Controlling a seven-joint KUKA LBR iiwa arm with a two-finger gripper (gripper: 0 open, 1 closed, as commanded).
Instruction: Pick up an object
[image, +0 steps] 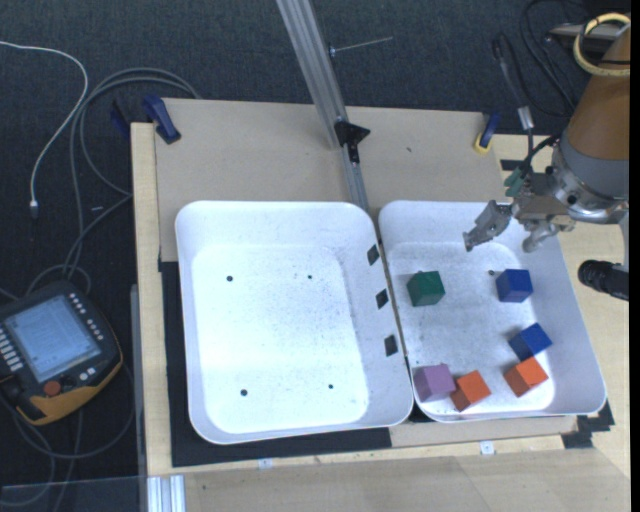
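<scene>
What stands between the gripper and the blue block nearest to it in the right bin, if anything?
Nothing visible does. The gripper, fingers open, hangs over the upper part of the right bin, and the nearest blue block lies just below it in the view, with bare bin floor around it. The green block sits apart to the left.

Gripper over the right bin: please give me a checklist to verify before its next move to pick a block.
1. Gripper open, fingers spread: ok.
2. Nothing between the fingers: ok.
3. Target in reach: ok, upper blue block lies just below the gripper.
4. Space around that block: ok, it stands apart from the green block.
5. Gripper centred over a block: not ok, it hangs above bare floor of the right bin.
6. Height above the bin: cannot tell.
</scene>
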